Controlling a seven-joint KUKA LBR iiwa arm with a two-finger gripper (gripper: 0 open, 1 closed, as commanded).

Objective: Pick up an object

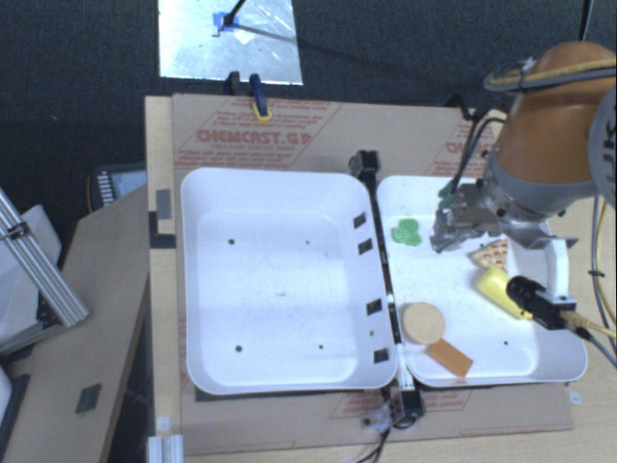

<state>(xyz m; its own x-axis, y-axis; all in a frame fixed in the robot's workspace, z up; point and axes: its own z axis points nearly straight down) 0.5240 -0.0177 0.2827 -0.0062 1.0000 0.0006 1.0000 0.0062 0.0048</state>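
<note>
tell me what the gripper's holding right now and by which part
Nothing that shows. The gripper hangs over the right bin, beside the green piece; no object sits between its fingers.

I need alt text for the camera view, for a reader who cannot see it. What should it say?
A grey and orange robot arm reaches from the right, its gripper low over the right bin, beside a green piece. That bin also holds a yellow piece, a patterned wedge, a tan disc and an orange block. The left bin lies alongside.
</note>
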